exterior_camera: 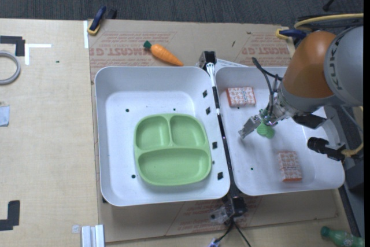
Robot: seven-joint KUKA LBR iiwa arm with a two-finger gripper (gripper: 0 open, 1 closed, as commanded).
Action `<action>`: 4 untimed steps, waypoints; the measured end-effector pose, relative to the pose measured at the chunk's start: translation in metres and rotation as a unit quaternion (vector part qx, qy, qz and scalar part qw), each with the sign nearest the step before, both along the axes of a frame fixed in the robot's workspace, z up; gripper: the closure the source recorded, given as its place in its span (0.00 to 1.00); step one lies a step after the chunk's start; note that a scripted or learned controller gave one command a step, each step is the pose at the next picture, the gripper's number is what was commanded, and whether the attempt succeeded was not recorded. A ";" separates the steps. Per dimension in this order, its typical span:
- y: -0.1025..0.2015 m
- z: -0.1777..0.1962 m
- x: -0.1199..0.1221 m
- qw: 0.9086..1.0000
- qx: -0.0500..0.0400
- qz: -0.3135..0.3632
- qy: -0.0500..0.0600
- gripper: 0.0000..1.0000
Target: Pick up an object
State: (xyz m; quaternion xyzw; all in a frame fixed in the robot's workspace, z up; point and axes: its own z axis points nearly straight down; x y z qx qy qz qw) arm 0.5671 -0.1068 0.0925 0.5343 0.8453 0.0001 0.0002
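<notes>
bench [46, 142]: two white bins [110, 124], carrot [163, 54].

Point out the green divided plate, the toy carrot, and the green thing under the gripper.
green divided plate [171, 150]: camera view, on the ridge between its compartments.
toy carrot [165, 54]: camera view, middle of its orange body.
green thing [265, 130]: camera view, on its rounded visible part.

I count two white bins [110, 124], one green divided plate [172, 149], two small printed packets [240, 96], one green object [266, 130], one toy carrot [163, 53].
</notes>
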 end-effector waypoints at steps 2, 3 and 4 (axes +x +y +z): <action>-0.001 0.010 0.001 1.000 0.000 -0.001 -0.002 0.00; 0.002 0.000 0.078 0.997 0.000 -0.072 0.001 0.00; 0.002 0.010 0.078 0.997 -0.002 -0.071 0.001 1.00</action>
